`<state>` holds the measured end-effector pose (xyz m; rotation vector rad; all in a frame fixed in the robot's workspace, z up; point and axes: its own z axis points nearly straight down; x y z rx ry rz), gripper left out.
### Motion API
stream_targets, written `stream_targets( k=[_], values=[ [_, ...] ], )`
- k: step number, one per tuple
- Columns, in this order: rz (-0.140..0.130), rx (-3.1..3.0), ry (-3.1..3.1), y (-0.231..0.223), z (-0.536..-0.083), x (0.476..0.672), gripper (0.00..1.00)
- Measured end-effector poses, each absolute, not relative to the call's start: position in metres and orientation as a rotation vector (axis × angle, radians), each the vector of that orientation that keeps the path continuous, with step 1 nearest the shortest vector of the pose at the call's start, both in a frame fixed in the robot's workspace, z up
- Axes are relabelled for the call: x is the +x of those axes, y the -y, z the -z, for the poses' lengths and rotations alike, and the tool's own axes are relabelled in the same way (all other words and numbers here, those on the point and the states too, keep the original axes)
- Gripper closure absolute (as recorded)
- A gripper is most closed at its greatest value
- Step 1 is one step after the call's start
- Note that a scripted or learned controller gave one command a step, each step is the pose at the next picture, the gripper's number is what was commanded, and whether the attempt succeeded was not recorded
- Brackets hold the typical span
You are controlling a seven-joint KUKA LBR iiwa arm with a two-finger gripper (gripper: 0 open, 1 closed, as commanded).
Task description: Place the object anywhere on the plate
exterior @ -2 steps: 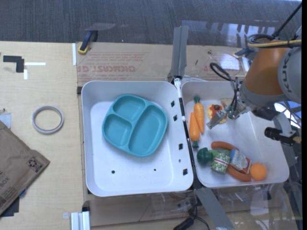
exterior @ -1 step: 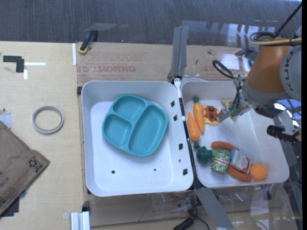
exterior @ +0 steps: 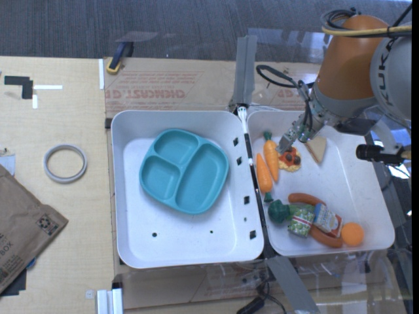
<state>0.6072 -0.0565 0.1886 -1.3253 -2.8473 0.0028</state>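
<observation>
Teal plate [exterior: 184, 179] lies in the left bin [exterior: 124, 195], well apart from my gripper [exterior: 292, 140], which hovers in the right bin [exterior: 366, 182] just above a small pizza slice [exterior: 291, 160]. Its grip I cannot tell.

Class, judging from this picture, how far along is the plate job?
Nothing looks done: the teal three-compartment plastic plate in the left bin holds nothing. In hand: the end effector hovers over toy food in the right white bin, near two orange carrots. Grasping, carrying and placing remain.
</observation>
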Motion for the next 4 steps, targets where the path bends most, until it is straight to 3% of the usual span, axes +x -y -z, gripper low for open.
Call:
stream_targets(
  k=[1,2,3,4],
  values=[
    [-0.003,-0.999,2.978,-0.068,-0.188,0.641,1.0],
    [-0.002,-0.771,3.046,-0.031,-0.239,0.623,1.0],
    [0.0,-0.191,3.131,0.005,-0.189,0.578,1.0],
    [0.004,0.474,3.107,0.058,-0.189,0.613,1.0]
  ],
)
